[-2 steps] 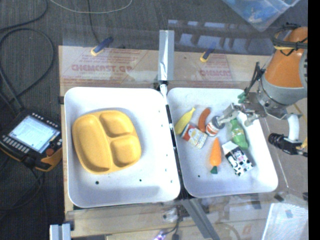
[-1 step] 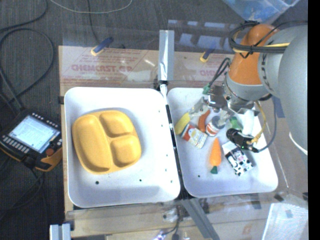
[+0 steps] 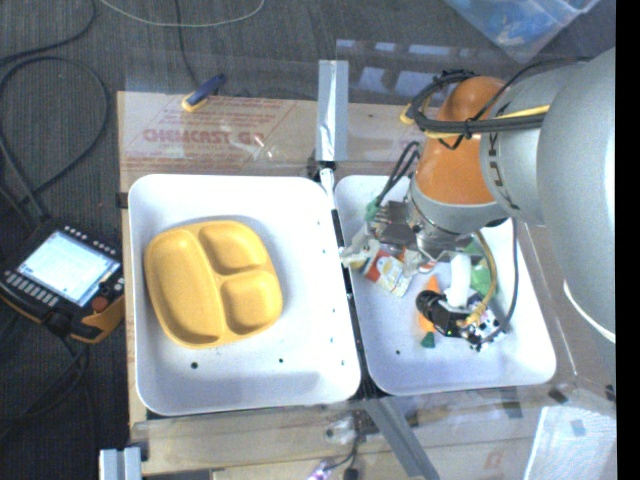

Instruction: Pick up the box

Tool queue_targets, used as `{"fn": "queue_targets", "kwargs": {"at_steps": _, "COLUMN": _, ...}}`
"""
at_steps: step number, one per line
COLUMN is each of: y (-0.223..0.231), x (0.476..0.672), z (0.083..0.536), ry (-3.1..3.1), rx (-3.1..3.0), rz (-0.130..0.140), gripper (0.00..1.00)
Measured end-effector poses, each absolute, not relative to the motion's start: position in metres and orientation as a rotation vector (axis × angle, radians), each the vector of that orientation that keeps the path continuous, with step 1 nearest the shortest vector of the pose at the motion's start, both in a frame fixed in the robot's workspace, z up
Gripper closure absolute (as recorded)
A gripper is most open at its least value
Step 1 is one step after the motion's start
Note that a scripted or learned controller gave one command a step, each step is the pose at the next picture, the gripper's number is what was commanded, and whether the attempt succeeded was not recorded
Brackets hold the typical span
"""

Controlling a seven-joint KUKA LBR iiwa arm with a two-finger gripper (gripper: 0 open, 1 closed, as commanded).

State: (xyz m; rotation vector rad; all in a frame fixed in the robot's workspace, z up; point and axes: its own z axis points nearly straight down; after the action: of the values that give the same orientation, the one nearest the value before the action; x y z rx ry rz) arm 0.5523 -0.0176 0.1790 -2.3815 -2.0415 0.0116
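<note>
Two shallow white bins, smooth and round-cornered: left bin [image 3: 160, 388] bearing a glossy yellow three-compartment tray [image 3: 213, 281], inverted, its hollows showing as rounded swells. Right bin [image 3: 520, 363] crowded under the grey arm [image 3: 560, 138] with its orange band [image 3: 455, 168]. Gripper [image 3: 398, 248] low over a small orange-and-white box [image 3: 390, 268] near the bin's left wall, touching or just above; jaw state cannot be told. Beside it, jumbled small objects [image 3: 455, 308] in orange, green and white. Pendant with lit screen [image 3: 62, 273] on dark carpet at left.

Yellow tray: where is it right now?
The yellow tray lies upside down in the left bin, left of the arm working over the right bin.
</note>
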Motion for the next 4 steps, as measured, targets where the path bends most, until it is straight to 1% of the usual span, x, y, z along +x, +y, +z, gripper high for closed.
{"fn": "queue_targets", "kwargs": {"at_steps": 1, "y": -0.017, "x": 0.552, "z": 0.183, "ry": -2.036, "rx": -2.378, "rz": 0.022, "gripper": 1.00}}
{"fn": "queue_targets", "kwargs": {"at_steps": 2, "y": -0.049, "x": 0.631, "z": 0.226, "ry": -1.670, "rx": -2.661, "rz": 0.014, "gripper": 1.00}}
{"fn": "queue_targets", "kwargs": {"at_steps": 3, "y": 0.029, "x": 0.638, "z": 0.183, "ry": -1.373, "rx": -2.826, "rz": 0.017, "gripper": 1.00}}
{"fn": "queue_targets", "kwargs": {"at_steps": 4, "y": 0.018, "x": 0.656, "z": 0.309, "ry": -0.697, "rx": -3.068, "rz": 0.014, "gripper": 1.00}}
